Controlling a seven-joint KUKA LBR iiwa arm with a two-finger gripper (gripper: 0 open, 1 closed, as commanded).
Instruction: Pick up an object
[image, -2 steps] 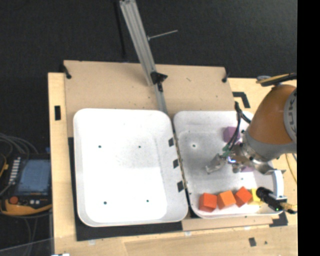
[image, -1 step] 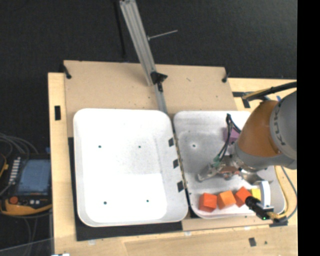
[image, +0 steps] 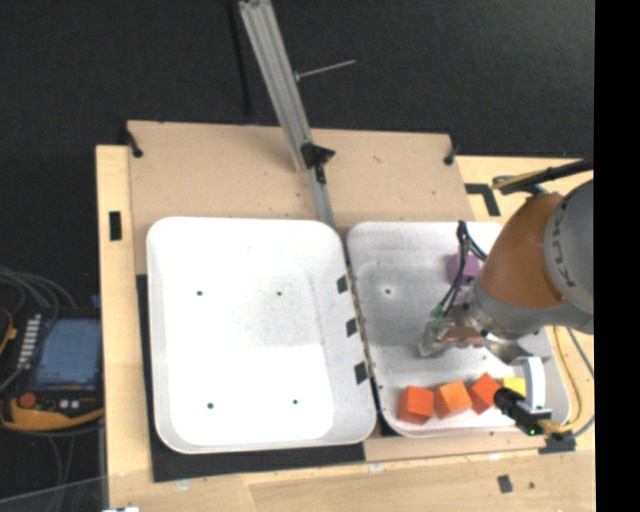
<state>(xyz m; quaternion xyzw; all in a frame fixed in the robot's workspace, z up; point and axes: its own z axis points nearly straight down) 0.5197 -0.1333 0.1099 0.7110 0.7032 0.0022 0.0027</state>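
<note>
Far left, off the counter's (image: 115, 300) edge: a handheld controller (image: 60, 365) with a blue screen, cables trailing over dark floor (parked out of the way, presumably).

Next, the left bin (image: 240, 330), white and shallow, dotted with a few dark specks; likely the drop-off side, judging by where the objects lie.

Above the seam between the bins, a metal rail (image: 285, 90) slanting in from the top, ending at a black clamp.

Then the right bin (image: 395, 265), scuffed grey on its floor. Along its near wall, three orange blocks (image: 452, 398) in a row, almost touching, with a yellow block (image: 514, 385) just beside the rightmost one; probably crowded there, which makes a clean grab awkward. A purple piece (image: 466, 268) farther back, partly hidden behind the arm (image: 530, 270).

Reaching in from the right, the arm's wrist tilted down over the bin floor, the jaws low and just behind the orange row, apart from it. Nothing visibly held; impossible to tell whether open or closed (too blurred and shadowed).

Underneath everything, a pale wooden counter with a brown board (image: 220, 170) behind the bins; black flooring all around.
</note>
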